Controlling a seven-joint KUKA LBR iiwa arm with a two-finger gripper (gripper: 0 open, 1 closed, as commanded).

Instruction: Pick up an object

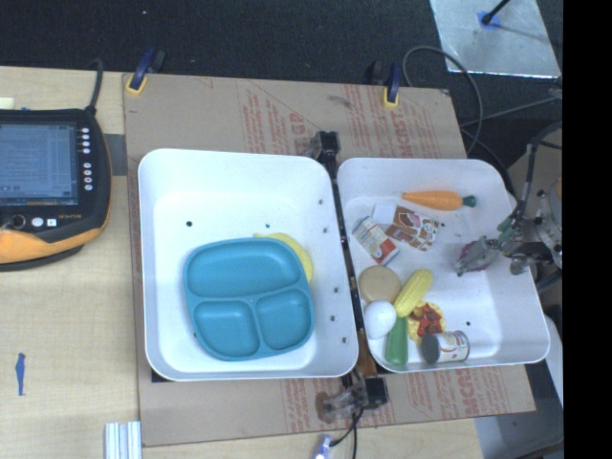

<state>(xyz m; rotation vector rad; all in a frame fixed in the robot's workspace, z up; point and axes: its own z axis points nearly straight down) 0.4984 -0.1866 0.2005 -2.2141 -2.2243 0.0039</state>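
Note:
My gripper (490, 252) reaches in over the right side of the right bin (516, 347), low above its floor. Its dark tip lies just right of the bin's middle, apart from the objects. Along the bin's back lies an orange carrot (432, 200). In front of it are a brown and white carton (413, 228) and a red and white carton (375, 241). Further forward sit a tan round bun (380, 283), a yellow corn cob (413, 292), a white egg (380, 318), a green cucumber (396, 346) and a tin can (446, 347).
The left bin (172, 199) holds a blue divided plate (249, 296) with a yellow item (298, 254) showing behind it. A tablet-like pendant (43, 180) lies on the bench at far left. Cables run behind the right bin.

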